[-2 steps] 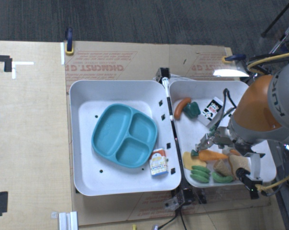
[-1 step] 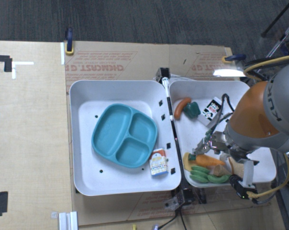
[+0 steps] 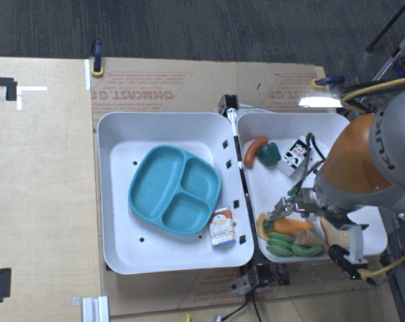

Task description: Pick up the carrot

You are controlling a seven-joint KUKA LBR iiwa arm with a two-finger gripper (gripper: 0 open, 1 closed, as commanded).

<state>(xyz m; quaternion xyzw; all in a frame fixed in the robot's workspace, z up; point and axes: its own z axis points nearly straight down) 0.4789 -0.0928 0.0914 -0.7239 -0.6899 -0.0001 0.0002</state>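
Pale wooden tabletop (image 3: 35, 200) under a cardboard sheet (image 3: 142, 89), bearing two white bins: left bin (image 3: 112, 200), right bin (image 3: 256, 180).

Robot lab or test cell. Grey-orange industrial arm (image 3: 363, 163) at right of frame, two white bins (image 3: 115, 200) on cardboard-covered bench (image 3: 155, 89), clamps (image 3: 96, 56) at upper edge, toy food (image 3: 293, 237), dark carpet (image 3: 189, 15) at top.

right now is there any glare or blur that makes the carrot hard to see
In the camera view, the carrot is lit evenly and its orange reads clearly against the right bin; a bright glare patch sits on the bench by that bin's far rim, away from the carrot; the gripper beside it looks soft and small, so its outline is hard to make out; the blue plate is sharp.
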